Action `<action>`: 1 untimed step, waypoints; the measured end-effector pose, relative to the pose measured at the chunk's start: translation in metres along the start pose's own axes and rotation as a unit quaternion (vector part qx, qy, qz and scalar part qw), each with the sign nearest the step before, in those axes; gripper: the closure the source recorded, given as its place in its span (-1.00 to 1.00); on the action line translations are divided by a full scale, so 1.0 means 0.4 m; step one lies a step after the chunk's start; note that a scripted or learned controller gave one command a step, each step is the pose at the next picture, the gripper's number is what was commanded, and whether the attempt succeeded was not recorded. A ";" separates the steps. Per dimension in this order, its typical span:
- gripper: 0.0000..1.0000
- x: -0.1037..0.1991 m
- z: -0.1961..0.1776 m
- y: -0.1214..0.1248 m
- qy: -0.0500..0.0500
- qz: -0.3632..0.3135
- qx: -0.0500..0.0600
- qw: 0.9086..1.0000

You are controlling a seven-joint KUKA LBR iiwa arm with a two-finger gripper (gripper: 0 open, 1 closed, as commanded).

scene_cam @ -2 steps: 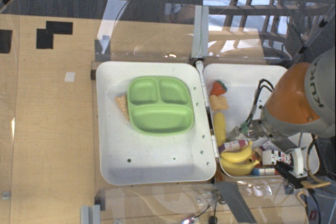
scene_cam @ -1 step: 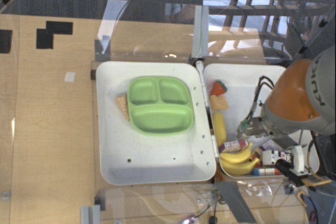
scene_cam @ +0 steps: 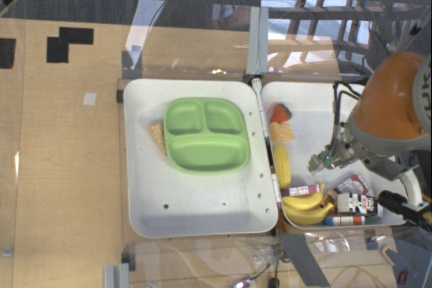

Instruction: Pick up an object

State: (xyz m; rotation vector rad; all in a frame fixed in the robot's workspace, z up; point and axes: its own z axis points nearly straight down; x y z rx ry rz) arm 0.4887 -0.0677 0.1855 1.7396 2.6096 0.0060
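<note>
My gripper (scene_cam: pixel 322 160) hovers in the right bin (scene_cam: pixel 307 99), right of the corn cob (scene_cam: pixel 281 166), above the banana (scene_cam: pixel 307 204); its opening I cannot tell.

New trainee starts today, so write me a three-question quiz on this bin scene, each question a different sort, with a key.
1. True or false: the green plate lies in the left bin.
2. Which thing lies at the near edge of the right bin?
A. the banana
B. the strawberry
C. the cracker
3. Fill in: the corn cob lies along the right bin's ____ wall.

Key: 1 true; 2 A; 3 left. The tool hangs over the right bin, its state unclear.
</note>
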 end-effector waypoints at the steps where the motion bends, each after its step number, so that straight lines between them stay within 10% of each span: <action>1: -1.00 0.000 0.000 0.000 0.000 0.000 0.000 1.000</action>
